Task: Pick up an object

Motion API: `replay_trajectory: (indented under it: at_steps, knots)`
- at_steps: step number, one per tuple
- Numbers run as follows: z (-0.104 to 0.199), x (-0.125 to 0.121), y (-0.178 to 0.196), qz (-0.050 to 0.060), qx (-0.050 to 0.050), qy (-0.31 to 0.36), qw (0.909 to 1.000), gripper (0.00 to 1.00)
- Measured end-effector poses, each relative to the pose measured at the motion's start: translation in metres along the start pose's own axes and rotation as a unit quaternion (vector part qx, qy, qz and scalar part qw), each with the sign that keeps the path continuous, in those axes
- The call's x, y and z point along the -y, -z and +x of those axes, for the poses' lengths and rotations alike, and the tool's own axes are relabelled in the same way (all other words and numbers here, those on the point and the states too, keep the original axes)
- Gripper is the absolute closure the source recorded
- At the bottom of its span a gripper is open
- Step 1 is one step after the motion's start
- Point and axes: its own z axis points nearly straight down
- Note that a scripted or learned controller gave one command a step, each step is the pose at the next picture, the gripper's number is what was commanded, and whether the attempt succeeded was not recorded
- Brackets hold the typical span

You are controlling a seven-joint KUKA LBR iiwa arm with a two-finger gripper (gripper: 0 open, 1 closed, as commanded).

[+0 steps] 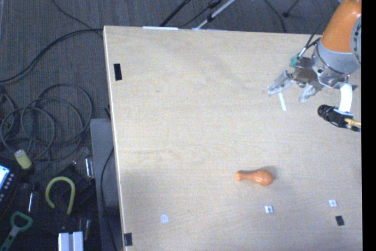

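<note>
A small orange pear-shaped object with a glossy plastic look (256,177) lies on its side on the pale wooden surface (194,114), in the lower middle. Its rounded bulb points right, its narrow neck left. It rests alone, well apart from my gripper (292,89).

one orange object (256,177), one tool (291,91)

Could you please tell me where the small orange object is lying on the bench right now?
The small orange object lies on the wooden bench top in the lower right part of the camera view, well below the gripper and apart from it.
</note>
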Motion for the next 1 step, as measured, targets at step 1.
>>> replay_trajectory:
  at_steps: [1]
  knots:
    - [0.0120, -0.0373, -0.0926, 0.000, 0.001, 0.031, 0.9995, 0.00]
